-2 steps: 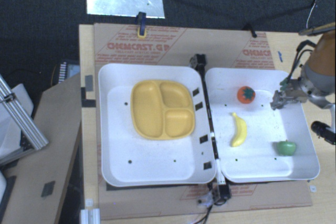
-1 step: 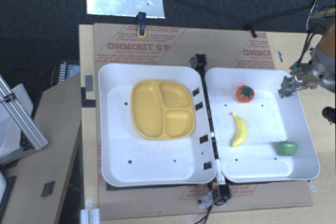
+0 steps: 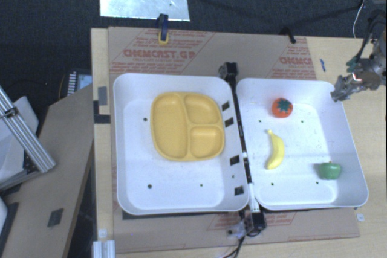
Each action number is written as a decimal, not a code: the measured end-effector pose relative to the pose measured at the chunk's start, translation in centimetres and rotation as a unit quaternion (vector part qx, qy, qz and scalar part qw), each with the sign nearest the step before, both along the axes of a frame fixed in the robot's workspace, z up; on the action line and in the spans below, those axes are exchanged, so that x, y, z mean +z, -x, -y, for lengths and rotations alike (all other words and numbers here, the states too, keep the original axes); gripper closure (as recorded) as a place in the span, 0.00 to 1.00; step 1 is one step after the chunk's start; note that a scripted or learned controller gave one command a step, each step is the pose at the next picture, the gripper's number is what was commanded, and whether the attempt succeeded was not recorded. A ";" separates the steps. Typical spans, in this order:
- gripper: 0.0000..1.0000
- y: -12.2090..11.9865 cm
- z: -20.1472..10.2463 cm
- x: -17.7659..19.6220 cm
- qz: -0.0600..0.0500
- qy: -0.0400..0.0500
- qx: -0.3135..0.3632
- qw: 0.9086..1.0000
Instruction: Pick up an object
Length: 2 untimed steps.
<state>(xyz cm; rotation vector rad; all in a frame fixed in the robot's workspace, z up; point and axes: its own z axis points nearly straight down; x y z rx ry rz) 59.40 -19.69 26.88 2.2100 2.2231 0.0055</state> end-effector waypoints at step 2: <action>1.00 0.0 -10.0 0.4 -0.003 -0.002 0.002 1.000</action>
